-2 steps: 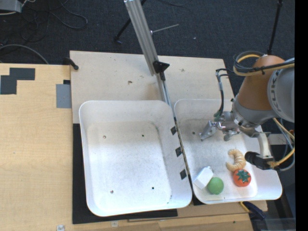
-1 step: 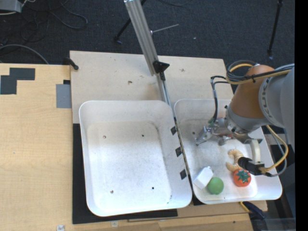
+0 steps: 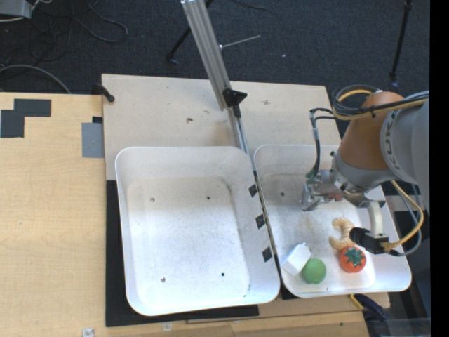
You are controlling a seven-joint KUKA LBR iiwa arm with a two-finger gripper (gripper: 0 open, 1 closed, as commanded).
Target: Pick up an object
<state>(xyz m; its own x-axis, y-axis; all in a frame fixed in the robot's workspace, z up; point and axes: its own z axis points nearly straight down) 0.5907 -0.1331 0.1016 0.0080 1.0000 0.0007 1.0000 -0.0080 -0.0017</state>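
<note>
Over the right bin (image 3: 280,181), I hung my claw (image 3: 313,196) low above the bare floor, up-frame of the cluster of objects near the bin's front corner; from this slanted angle I could not tell how it was set or whether anything sat in it. The candidates lay together: one white block (image 3: 297,258) nearest the divider, one green ball (image 3: 314,271) touching it on the side away from the left bin (image 3: 182,230), one red tomato-like piece (image 3: 353,259) further along toward the bin's outer wall, and one tan curved piece (image 3: 343,231) just up-frame of the tomato. That made four objects, two bins, and one surface (image 3: 168,114) under them. My worry was the crowding: I judged that if I closed on the ball or block, a finger could land on its neighbour, nudging both aside or wedging two at once. The ball looked likely to roll off a shallow pinch, and the tomato sat close to the outer wall, where a finger could strike the rim.
</note>
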